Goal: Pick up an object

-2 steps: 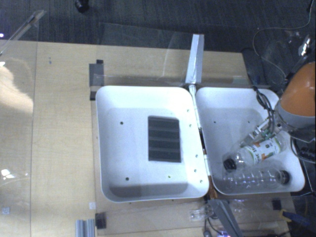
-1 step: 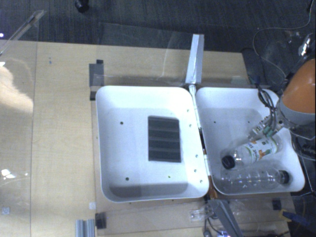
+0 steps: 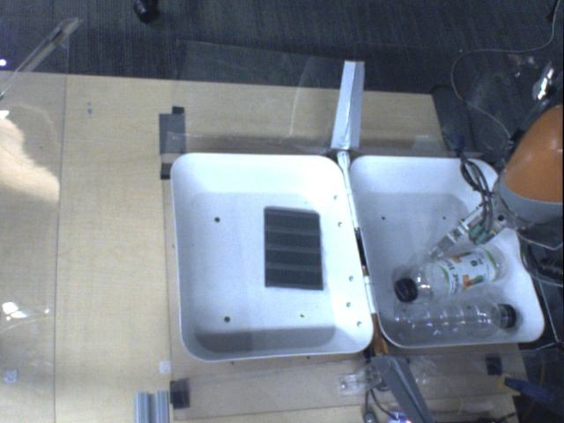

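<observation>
Tool [image 3: 460, 233] low in right bin [image 3: 388, 188], tips touching labelled clear bottle [image 3: 449, 274]; grip state impossible to tell, perhaps closing. Second clear bottle [image 3: 454, 318] alongside by near wall. Dark ribbed pad [image 3: 293, 248] flat in left bin [image 3: 203, 236].

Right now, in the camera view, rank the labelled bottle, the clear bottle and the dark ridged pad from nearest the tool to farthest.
1. Labelled bottle, right bin, just below the tool.
2. Clear bottle, along the right bin's front wall.
3. Dark ridged pad, left bin.
</observation>
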`<state>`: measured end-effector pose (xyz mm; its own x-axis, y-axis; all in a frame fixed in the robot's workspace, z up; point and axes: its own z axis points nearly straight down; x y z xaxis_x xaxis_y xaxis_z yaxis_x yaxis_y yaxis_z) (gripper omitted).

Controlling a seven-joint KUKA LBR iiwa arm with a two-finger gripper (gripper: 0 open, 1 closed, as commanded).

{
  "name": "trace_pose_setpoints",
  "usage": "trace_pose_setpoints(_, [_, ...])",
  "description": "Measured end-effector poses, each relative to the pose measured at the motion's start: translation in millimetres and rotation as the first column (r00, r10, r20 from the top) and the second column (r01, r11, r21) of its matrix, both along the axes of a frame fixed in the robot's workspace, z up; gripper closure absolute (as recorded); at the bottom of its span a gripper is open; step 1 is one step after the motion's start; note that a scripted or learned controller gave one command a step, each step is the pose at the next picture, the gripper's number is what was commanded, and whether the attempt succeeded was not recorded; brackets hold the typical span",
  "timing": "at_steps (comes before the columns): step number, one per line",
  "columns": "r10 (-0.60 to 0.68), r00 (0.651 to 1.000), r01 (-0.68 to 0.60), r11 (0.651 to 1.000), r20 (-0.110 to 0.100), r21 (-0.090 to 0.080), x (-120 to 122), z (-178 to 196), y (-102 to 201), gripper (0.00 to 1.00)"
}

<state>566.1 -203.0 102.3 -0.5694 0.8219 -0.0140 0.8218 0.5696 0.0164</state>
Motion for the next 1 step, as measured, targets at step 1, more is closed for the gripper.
trace_pose_setpoints(1, [0.104, 0.995, -0.104, 0.995, -0.003, -0.002, -25.9, -12.0, -1.0, 0.00])
